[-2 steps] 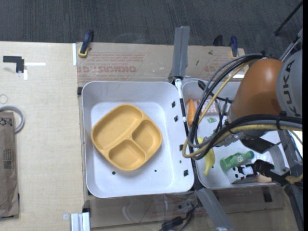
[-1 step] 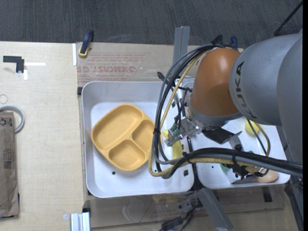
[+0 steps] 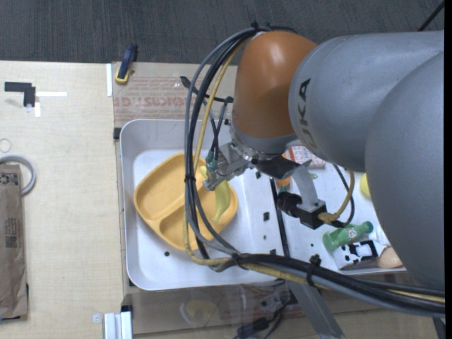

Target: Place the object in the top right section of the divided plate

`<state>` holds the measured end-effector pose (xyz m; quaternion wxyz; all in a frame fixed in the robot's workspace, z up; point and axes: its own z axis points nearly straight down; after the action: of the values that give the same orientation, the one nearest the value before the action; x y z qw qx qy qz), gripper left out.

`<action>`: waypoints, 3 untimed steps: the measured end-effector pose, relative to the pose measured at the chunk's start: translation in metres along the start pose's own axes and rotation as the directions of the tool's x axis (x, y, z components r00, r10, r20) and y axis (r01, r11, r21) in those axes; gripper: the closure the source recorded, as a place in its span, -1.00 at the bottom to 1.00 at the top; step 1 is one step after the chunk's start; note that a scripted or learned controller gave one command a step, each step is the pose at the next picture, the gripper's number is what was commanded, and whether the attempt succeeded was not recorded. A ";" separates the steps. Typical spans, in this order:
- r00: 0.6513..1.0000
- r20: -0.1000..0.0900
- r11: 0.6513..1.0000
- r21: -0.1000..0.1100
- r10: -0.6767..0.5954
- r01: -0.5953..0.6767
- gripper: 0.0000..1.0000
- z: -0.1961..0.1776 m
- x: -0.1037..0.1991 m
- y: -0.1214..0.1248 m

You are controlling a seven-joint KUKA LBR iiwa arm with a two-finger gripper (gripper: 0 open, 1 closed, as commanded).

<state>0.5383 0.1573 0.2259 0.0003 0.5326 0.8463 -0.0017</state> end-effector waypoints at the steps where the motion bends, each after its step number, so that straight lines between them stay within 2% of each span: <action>1: 0.981 0.001 0.981 0.000 0.193 -0.193 1.00 0.095 0.003 0.061; 2: 0.831 -0.028 0.829 -0.051 0.556 -0.556 1.00 0.114 0.049 0.008; 3: 0.829 -0.001 0.829 -0.001 0.559 -0.559 -1.00 0.134 0.050 -0.008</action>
<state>0.5090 0.1980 0.0914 0.0009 0.7568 0.6536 -0.0011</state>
